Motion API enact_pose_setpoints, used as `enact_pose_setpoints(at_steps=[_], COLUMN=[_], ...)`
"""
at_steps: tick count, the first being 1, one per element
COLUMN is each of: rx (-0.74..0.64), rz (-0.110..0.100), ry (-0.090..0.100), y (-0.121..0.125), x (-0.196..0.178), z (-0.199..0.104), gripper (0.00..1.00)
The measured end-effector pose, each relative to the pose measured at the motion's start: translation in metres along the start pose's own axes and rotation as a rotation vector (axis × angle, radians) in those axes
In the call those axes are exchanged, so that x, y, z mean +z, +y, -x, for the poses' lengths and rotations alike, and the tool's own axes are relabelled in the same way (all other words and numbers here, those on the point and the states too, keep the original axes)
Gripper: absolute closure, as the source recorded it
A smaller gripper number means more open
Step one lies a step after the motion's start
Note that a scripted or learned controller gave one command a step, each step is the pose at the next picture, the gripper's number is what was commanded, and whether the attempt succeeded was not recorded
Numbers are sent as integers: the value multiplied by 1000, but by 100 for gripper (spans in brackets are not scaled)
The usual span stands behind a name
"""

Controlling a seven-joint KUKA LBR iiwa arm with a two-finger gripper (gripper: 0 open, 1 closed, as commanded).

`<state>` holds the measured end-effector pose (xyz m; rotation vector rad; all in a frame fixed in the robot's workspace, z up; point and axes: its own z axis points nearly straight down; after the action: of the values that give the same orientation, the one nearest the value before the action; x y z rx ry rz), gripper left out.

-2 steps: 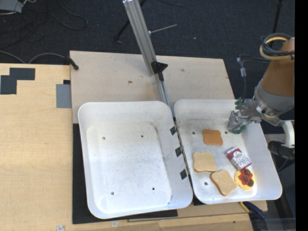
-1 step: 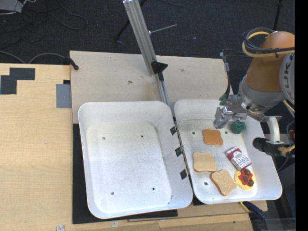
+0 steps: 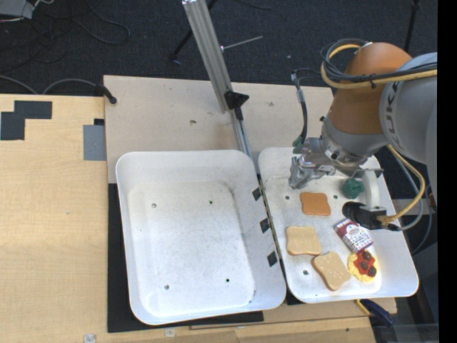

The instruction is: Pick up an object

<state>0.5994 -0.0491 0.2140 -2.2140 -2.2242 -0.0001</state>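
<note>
— Brown toast slice [image 3: 315, 204]: report its location.
— It lies flat on the floor of the right bin [image 3: 400, 286], just beside the tool [image 3: 303, 181] on the side nearer the camera. Whether the two touch cannot be told.
— Tool condition?
— The tool points down into the far part of the right bin, under the orange band of the arm [image 3: 371, 84]. The view does not resolve whether the tool is spread or pressed together.
— Other items, referenced to the tool?
— A green object [image 3: 352, 187] lies near the tool, on the arm's side of it. A red-and-white carton [image 3: 353, 234] lies farther toward the camera on that same side. One pale bread slice [image 3: 304, 240] lies beyond the brown toast slice, nearer the camera, close to it but apart. A second pale bread slice [image 3: 331, 270] lies farther on again. A yellow piece with red berries [image 3: 364, 265] lies beside the second slice, just beyond the carton.
— Remaining fixtures?
— The left bin [image 3: 128, 174] sits on the side of the tool away from the arm, against the right bin. Both bins rest on the surface [image 3: 43, 191]. An aluminium post [image 3: 211, 41] rises slanted behind the bins, away from the camera.
</note>
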Motion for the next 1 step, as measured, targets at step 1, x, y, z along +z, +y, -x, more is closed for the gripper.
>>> enact_pose_setpoints(at_steps=[1], rx=[1], rz=[-3], ry=[0], y=[2], x=[8], z=[-53], gripper=[100])
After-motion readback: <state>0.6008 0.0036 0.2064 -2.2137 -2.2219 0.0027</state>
